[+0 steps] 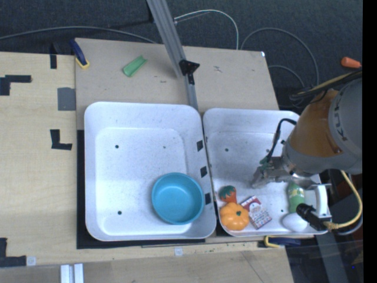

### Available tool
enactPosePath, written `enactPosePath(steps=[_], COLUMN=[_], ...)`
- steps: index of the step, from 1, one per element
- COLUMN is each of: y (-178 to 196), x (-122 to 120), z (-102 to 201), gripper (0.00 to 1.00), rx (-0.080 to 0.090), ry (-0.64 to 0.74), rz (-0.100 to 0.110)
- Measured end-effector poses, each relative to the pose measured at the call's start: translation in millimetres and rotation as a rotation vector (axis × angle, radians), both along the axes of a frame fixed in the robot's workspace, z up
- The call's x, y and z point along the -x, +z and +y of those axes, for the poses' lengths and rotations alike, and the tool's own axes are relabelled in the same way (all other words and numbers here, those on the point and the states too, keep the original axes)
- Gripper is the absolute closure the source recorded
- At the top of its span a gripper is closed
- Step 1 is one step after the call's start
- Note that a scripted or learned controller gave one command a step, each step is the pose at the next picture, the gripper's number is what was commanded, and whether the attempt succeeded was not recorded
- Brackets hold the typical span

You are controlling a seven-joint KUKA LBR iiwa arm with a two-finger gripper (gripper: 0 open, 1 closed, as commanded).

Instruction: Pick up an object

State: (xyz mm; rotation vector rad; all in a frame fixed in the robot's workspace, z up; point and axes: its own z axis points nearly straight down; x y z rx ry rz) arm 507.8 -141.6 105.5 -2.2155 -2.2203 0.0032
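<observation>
My gripper [259,177] hangs low over the right bin [235,128], near its middle, reaching in from the right under the grey and orange arm. Just below and left of it lie a small red and green toy [228,193], an orange pumpkin-like toy [234,216] and a red and white packet [257,211]. A green bottle [296,197] and a white object [293,221] lie to the right of the fingers, by the bin's front right corner. Nothing shows between the fingers.
The left bin [118,122] holds a blue bowl [177,197] at its front right. A green block [134,65] and a blue and yellow clip [79,53] lie on the bench behind the bins. A grey pole [168,28] slants in from the top.
</observation>
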Motion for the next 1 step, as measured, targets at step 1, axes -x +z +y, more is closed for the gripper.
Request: enactPosePath(steps=[1], y=[43.9], x=[-5.9], z=[-3.3], gripper=[1.00], rx=[0.003], ry=[-0.001], rz=[-0.007])
